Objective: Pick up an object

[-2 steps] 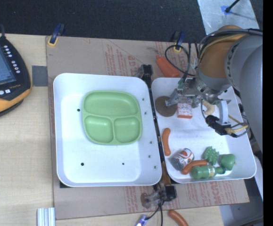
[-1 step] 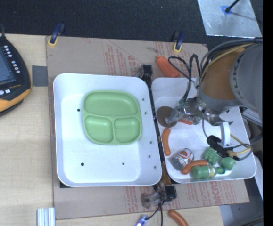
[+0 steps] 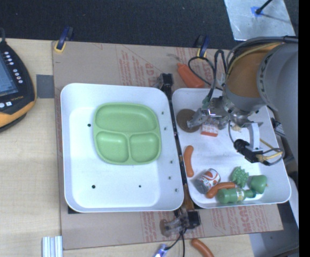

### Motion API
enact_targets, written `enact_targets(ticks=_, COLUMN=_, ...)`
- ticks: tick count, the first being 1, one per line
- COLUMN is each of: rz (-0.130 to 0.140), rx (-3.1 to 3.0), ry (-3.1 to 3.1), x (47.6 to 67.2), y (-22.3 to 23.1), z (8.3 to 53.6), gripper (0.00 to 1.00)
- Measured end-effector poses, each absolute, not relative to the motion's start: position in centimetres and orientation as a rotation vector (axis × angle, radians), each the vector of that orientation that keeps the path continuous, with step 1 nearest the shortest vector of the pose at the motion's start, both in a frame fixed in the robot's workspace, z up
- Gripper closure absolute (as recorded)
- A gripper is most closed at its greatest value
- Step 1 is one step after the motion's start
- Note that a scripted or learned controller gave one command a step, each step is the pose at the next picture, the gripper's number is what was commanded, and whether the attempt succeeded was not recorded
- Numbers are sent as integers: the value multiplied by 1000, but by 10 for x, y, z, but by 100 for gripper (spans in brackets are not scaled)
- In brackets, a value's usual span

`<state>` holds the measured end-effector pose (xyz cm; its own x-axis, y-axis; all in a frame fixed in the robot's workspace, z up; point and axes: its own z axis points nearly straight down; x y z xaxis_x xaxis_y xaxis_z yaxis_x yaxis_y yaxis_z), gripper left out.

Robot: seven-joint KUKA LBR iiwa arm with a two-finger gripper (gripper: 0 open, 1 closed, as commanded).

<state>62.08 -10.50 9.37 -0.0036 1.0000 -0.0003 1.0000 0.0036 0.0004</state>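
Observation:
My gripper (image 3: 214, 120) hangs low over the back of the right bin (image 3: 283, 197), under the grey arm with its orange band (image 3: 246, 74). A brown disc (image 3: 184, 120) lies just left of it, and a small red and white piece (image 3: 209, 132) lies right below it. Further forward in the same bin lie an orange sausage (image 3: 188, 161), a small can (image 3: 208, 179), a carrot (image 3: 222, 189) and several green toy vegetables (image 3: 246, 182). I see nothing held in the gripper.
The left bin (image 3: 74, 191) holds a green divided plate (image 3: 127, 133). Outside the bins lie an orange item (image 3: 189, 77) at the back and another orange item (image 3: 203, 246) at the front. A teach pendant (image 3: 2, 87) sits far left. Black cables (image 3: 248, 149) hang off the wrist.

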Motion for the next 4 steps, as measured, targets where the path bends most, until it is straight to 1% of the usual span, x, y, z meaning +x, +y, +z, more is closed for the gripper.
enact_targets(ticks=1, rz=-5, rx=2218, ry=2220, x=657, y=-99, z=94, gripper=0)
enact_targets(ticks=2, rz=-2, rx=2218, ry=2225, x=656, y=-96, z=103, gripper=0)
enact_targets(ticks=3, rz=0, rx=2216, ry=2223, x=646, y=-104, z=94, gripper=0)
enact_targets(ticks=4, rz=1, rx=2217, ry=2224, x=657, y=-97, z=94, gripper=0)
